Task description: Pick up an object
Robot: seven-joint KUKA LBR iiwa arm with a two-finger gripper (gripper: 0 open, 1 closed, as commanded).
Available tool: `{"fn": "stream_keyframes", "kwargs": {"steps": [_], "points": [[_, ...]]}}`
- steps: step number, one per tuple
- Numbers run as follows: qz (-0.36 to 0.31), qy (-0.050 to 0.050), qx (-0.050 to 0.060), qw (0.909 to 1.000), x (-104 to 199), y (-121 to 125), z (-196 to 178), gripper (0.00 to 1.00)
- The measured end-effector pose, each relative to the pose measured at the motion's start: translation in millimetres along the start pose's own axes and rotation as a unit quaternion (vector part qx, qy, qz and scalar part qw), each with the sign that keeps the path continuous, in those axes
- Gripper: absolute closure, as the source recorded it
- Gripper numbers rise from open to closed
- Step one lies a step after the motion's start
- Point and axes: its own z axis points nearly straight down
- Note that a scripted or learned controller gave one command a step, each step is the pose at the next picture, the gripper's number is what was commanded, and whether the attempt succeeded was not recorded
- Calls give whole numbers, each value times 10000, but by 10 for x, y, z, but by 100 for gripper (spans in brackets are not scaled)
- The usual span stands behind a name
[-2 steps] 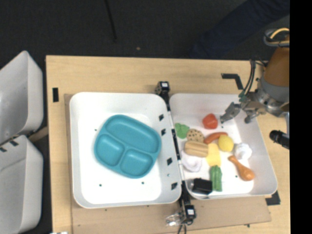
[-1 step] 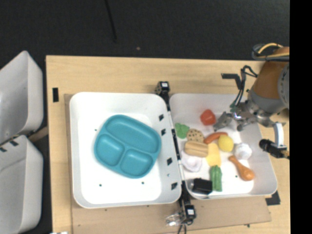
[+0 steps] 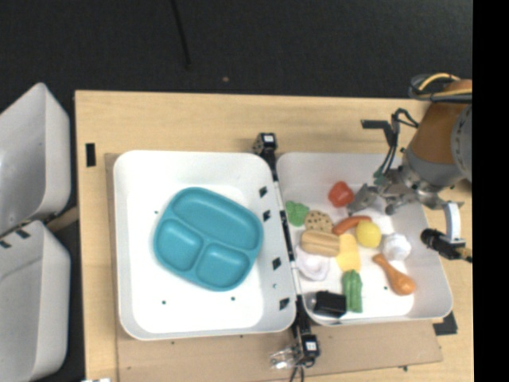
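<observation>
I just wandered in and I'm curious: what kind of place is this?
Probably a robotics lab bench set up for grasping trials. A robot arm reaches over two white bins on a wooden board; one holds a teal divided plate, the other a pile of toy food.

Left bin: shallow white plastic left bin (image 3: 135, 309) holds a teal three-compartment plastic plate (image 3: 208, 238).
Right bin: shallow white plastic right bin (image 3: 429, 293), touching the left one, holds a heap of small toy foods (image 3: 350, 245).
Gripper: grey two-finger gripper (image 3: 380, 196) over the right bin's far side.
</observation>
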Motion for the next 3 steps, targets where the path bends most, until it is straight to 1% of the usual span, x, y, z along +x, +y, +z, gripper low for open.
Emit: {"fn": "stream_keyframes", "kwargs": {"steps": [1, 3], "points": [[7, -6, -15, 10000, -14, 7, -111, 100], [-48, 4, -29, 10000, -25, 57, -994, 100]]}}
